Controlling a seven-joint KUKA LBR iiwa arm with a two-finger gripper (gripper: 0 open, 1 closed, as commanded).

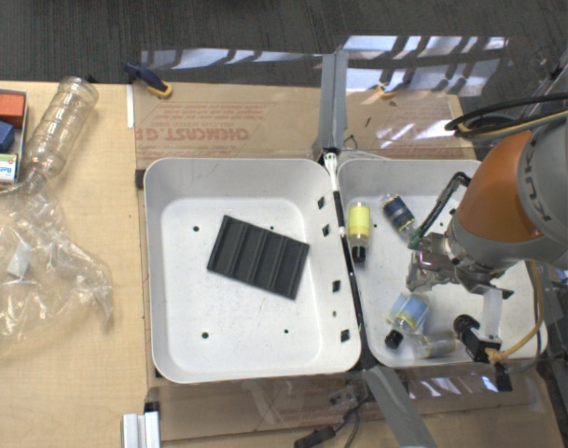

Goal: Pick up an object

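Left bin: holds one dark ribbed panel, lying flat and askew near the middle, well apart from the walls. Flat and low, so judged hard to pinch from above.

Right bin: holds several small items. Yellow cylinder with dark cap, lying lengthwise just beside the dividing wall. Small dark-and-blue bottle, tilted, near the back. Blue-labelled bottle, on its side toward the front, with a clear piece just beside it. Loose scatter, consistent with items dropped in for trial grasps.

End effector: lowered into the right bin, above and just beside the blue-labelled bottle. Opening of the grasp: cannot tell; body of the wrist hides it. Nothing seen held.

Arm: orange band over the right bin, reaching in from the right.

Likely candidate for pick-up: blue-labelled bottle, nearest the tool; not yet lifted.

Surface: clear plastic bottle, crumpled wrap, coloured blocks, set aside left.
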